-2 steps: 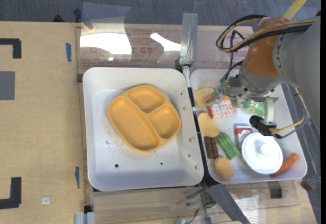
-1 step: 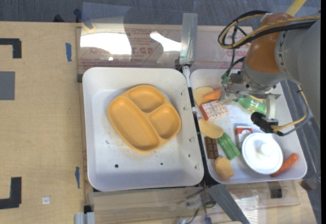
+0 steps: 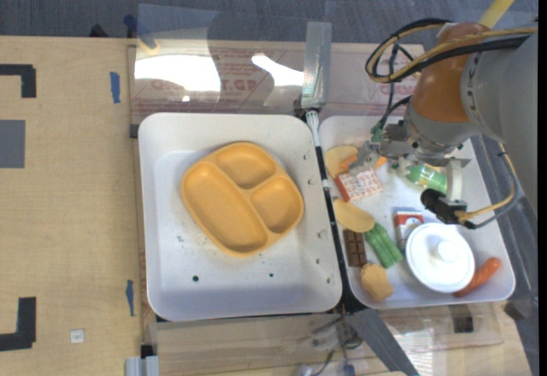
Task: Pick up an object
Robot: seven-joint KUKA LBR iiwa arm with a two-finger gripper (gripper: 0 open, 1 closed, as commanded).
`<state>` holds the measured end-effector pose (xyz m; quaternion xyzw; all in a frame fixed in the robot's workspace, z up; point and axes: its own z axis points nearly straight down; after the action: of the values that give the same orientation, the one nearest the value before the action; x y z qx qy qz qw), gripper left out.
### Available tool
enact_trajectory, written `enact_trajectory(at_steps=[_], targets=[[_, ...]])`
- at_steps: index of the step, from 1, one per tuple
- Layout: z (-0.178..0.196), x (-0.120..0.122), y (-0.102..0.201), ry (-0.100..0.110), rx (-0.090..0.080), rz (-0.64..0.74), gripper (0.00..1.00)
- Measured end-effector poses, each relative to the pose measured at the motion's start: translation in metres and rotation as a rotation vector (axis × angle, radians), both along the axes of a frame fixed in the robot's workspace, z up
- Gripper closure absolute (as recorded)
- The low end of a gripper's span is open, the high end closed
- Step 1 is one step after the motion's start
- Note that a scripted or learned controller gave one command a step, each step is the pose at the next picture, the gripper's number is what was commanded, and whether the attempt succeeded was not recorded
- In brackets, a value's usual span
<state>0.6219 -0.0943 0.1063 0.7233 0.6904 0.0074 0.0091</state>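
Note:
The right bin (image 3: 500, 195) holds several small items. Among them are a red-and-white packet (image 3: 361, 185), a green piece (image 3: 425, 175), a white round lid (image 3: 439, 256), an orange carrot (image 3: 484, 273), a green cucumber (image 3: 383, 245), a brown bar (image 3: 355, 249) and a tan bun (image 3: 376, 282). Two pale yellow slices (image 3: 352, 215) lie by the bin's left wall. My gripper (image 3: 395, 149) hangs low over the far half of this bin, just above the packet and the green piece. The wrist hides what lies under it.
The left bin (image 3: 162, 152) carries an orange divided plate (image 3: 243, 196). A divider wall (image 3: 326, 195) separates the two bins. The grey arm with its orange band (image 3: 444, 84) and looping cables (image 3: 402, 49) covers the right bin's far right corner.

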Motion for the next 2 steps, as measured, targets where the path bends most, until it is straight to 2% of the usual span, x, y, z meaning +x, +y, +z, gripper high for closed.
enact_trajectory(at_steps=[1,2], targets=[[-0.0195,0.0424,-0.0036,0.039,0.007,-0.086,0.00],[-0.0130,0.0382,-0.0060,0.056,0.001,-0.087,1.00]])
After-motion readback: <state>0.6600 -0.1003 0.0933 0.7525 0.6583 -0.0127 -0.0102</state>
